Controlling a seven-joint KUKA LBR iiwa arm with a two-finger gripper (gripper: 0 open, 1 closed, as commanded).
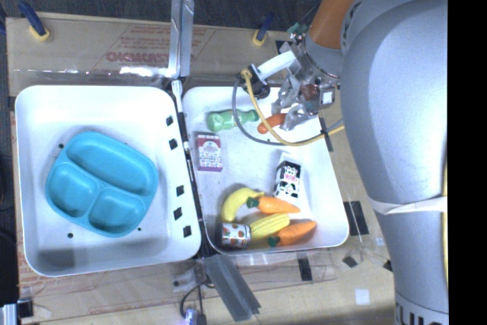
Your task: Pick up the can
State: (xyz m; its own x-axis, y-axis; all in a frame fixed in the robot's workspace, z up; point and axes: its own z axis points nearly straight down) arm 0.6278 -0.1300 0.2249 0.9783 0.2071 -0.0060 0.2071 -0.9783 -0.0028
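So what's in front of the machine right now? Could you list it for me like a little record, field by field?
left bin: holds a blue divided plate
right bin: holds all the small items
can: lying at the near edge of the right bin, beside the banana and corn
other items: two carrots, cow-print carton, red card box, green bottle
gripper: over the far end of the right bin, away from the can
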